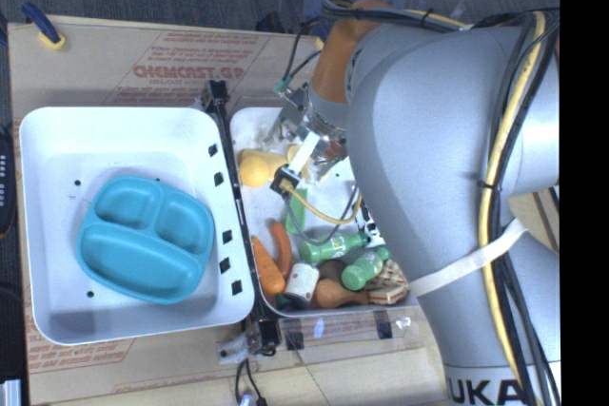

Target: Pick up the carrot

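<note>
Camera view, right bin: carrot lying against the left wall near the front corner, long axis running from back-left to front-right, thick end toward the front. Second orange piece just beside it. Gripper hanging over the back half of that bin, close to a yellow lemon. Carrot toward the front edge from the fingers, apart. Cannot tell whether released or clenched. Blue tray resting in the left bin.
</note>
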`<action>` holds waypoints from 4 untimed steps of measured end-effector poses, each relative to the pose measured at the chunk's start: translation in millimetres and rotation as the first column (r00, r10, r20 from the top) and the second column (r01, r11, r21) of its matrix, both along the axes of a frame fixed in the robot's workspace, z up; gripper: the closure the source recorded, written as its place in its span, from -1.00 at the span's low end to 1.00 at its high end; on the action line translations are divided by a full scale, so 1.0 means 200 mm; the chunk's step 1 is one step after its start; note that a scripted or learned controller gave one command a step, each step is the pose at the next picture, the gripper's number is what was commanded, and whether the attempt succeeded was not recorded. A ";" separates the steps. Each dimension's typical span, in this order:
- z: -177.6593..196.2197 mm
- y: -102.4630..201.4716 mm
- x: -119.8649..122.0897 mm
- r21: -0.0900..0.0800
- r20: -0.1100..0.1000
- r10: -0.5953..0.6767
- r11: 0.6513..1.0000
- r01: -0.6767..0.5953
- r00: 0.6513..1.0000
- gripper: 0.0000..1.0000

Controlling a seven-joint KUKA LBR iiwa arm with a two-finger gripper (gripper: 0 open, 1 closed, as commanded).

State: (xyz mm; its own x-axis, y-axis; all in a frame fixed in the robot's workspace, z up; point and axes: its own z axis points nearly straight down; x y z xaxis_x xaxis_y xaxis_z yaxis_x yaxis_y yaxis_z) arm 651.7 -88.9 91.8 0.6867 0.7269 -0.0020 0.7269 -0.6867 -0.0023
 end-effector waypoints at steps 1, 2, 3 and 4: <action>0.00 0.00 0.00 0.000 0.000 0.000 1.000 0.000 1.000 -1.00; 0.00 0.00 0.00 0.000 0.000 0.000 1.000 0.000 1.000 -1.00; 0.00 0.00 0.00 0.000 0.000 0.000 1.000 0.000 1.000 -1.00; 0.00 0.00 0.00 0.000 0.000 0.000 1.000 0.000 1.000 -1.00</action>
